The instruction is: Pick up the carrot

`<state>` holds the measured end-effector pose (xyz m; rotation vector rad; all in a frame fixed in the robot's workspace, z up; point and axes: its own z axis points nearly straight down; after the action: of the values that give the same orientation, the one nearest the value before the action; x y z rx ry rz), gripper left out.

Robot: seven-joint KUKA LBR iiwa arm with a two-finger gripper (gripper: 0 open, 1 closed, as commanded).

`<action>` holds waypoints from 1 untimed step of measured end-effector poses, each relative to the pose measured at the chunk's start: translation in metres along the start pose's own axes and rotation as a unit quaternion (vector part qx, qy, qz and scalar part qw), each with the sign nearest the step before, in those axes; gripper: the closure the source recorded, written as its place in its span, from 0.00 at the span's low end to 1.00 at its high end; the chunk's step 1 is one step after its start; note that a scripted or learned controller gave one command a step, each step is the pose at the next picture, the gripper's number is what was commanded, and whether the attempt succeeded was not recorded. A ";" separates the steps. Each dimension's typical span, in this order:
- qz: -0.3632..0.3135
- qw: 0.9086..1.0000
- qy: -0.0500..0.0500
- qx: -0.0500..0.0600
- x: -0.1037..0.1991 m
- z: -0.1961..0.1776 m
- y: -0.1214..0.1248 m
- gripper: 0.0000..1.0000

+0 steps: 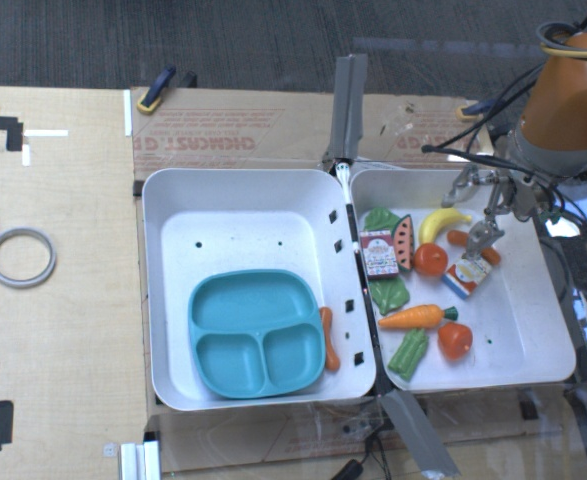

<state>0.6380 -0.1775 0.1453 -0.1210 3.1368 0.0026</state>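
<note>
The carrot [410, 317] lies on its side on the floor of the right bin [533, 353], toward six o'clock in that bin, its orange tip pointing to nine o'clock and its green stub to three o'clock. Just beside it at five o'clock sits a red tomato [454, 339], and at six o'clock a green pepper [408, 353] lies tilted, close under the carrot. At eleven o'clock from the carrot a green leafy piece [390, 293] rests, with a small red box [379, 254] above it and a watermelon slice [404, 242] touching the box's right side. Another tomato [430, 259] sits at twelve o'clock from the carrot, and a yellow banana [440, 224] curves just above that. The tool [483, 236] hangs over the bin's upper right part, at about one o'clock from the carrot and well apart from it, above a small red, white and blue carton [466, 277]; I cannot tell how the tool is set, and nothing is seen in its grasp. The left bin [173, 228] holds a teal divided plate [256, 332], with a thin orange piece [328, 338] lying along the plate's three o'clock edge. On the desk [63, 298] at nine o'clock lies a roll of tape [17, 257].
</note>
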 end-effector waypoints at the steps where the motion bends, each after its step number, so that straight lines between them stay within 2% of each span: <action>1: 0.124 0.992 -0.001 0.001 0.007 -0.052 -0.011 0.00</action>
<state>0.6313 -0.1893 0.1969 0.2677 3.1255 0.0007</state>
